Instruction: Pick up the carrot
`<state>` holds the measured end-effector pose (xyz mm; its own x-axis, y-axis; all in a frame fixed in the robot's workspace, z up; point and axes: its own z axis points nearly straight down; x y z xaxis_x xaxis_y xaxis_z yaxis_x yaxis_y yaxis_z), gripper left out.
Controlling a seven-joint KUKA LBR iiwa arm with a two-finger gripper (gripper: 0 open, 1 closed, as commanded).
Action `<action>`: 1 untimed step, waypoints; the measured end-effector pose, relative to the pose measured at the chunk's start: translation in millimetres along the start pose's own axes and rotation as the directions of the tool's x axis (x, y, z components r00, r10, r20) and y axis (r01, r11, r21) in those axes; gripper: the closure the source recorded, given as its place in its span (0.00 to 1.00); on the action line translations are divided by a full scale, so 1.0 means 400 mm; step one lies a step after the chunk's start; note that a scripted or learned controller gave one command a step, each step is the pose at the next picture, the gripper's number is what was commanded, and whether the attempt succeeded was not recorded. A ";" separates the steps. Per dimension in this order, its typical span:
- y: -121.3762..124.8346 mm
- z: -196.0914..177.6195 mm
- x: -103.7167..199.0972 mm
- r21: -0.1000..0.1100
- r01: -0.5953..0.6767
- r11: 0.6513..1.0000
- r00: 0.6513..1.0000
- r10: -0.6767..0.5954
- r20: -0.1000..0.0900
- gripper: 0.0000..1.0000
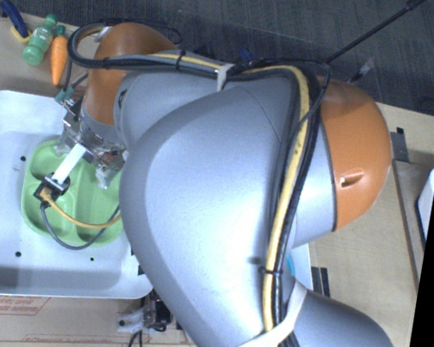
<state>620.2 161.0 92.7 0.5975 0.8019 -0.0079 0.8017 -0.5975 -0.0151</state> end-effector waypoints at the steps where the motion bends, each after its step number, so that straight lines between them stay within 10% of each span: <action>1: 0.153 -0.264 -0.100 -0.016 -0.047 0.999 0.999 0.046 -0.008 0.00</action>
